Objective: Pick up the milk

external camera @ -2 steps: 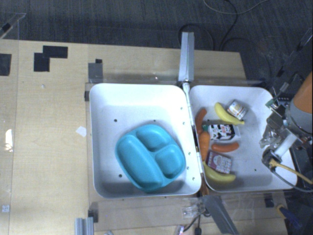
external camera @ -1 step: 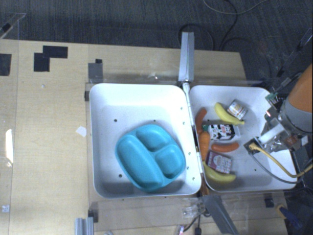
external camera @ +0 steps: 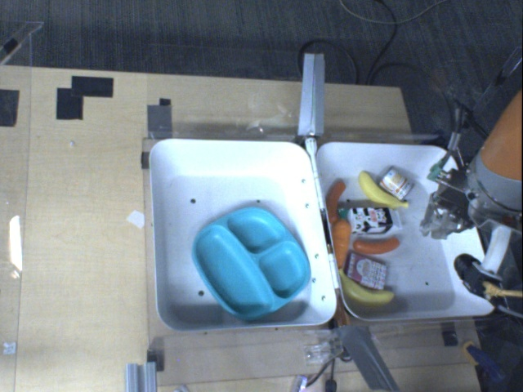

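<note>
Lying flat in rt bin (external camera: 425, 288): milk (external camera: 368, 219) (cow-patch print, text unreadable).

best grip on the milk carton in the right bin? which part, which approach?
Probably from straight above, claw closing across the short sides of the milk carton. It lies flat with its broad black-and-white face up, so the narrow width suits the fingers. A sausage touches its near edge and a carrot its left end, so the sides look crowded; the top is free.

The milk (external camera: 369, 219), a small black-and-white patterned carton, is lying on its side in the right bin's left half, resting between the upper banana and the sausage.
</note>
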You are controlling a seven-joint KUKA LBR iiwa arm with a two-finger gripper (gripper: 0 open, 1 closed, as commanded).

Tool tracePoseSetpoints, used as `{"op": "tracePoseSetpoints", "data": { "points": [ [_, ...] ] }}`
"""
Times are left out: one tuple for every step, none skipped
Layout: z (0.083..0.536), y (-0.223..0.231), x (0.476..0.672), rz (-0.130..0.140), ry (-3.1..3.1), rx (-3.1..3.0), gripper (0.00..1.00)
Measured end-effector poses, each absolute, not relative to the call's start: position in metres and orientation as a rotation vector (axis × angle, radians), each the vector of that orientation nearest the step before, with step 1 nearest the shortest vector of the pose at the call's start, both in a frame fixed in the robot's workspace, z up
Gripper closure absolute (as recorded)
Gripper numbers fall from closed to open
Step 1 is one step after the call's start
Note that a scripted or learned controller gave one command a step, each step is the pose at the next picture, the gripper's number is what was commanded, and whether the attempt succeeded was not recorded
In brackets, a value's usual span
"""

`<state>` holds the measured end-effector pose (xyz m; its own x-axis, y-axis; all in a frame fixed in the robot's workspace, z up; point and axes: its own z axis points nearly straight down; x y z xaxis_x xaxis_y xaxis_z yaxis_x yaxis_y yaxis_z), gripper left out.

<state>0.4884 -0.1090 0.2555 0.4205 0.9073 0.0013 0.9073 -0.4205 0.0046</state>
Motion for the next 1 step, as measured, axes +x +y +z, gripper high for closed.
{"op": "tracePoseSetpoints", "data": {
  "points": [
    [0.2431,-0.1013,0.488,0.004,1.248,2.882,1.0]
  ]
}}
